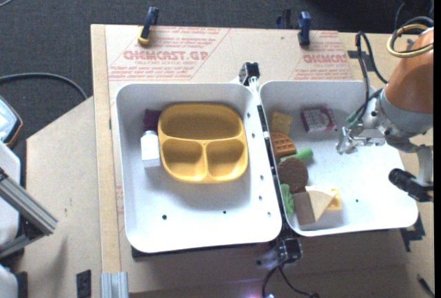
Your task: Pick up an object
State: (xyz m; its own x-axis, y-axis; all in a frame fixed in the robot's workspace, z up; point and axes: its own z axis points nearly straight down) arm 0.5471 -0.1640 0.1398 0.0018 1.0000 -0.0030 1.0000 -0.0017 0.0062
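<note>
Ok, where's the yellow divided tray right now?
The yellow divided tray lies in the left bin, toward its back, with a small white bottle touching its left edge.

Bench board [207, 55]: red "CHEMCAST GP" print, top left; repeated, partly hidden, top right.

Two bins side by side on table [103, 152]. Left bin [200, 227] at frame centre-left; right bin [372, 214] at frame right, rims touching. In left bin: tray [202, 142] in upper middle; bottle [150, 148] just left of tray, touching it; small block [152, 117] above bottle, at tray's upper left. In right bin: packet [317, 119] upper middle; along left wall, top to bottom, cracker [280, 122], waffle [282, 145], cookie [293, 173], wedge [320, 203]. Hand [346, 145] over right bin, right of waffle, below packet. Two clamps [147, 26] at table's upper edge.
</note>
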